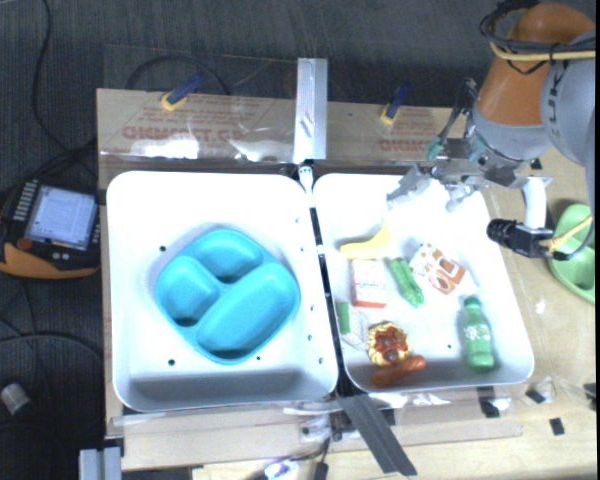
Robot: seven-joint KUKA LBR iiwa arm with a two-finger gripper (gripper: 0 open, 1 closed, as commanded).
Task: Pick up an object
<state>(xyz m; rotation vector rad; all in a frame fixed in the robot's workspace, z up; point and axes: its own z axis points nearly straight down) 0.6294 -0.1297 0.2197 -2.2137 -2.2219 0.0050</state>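
Observation:
The right bin point(500, 258) holds several toy foods: a yellow piece point(366, 240), a red and white carton point(368, 282), a green pickle point(408, 282), an orange and white packet point(439, 269), a green bottle point(476, 334), a pizza slice point(388, 342) and a red sausage point(399, 370). My gripper point(431, 190) hovers over the bin's far edge, above and behind the foods. Its fingers point(405, 188) are spread apart and open, with nothing between them.
The left bin point(140, 208) holds a blue divided plate point(227, 291). A metal post point(311, 108) stands behind the divider between the bins. A green object point(580, 253) lies on the bench at the far right, beside a black fitting point(515, 234).

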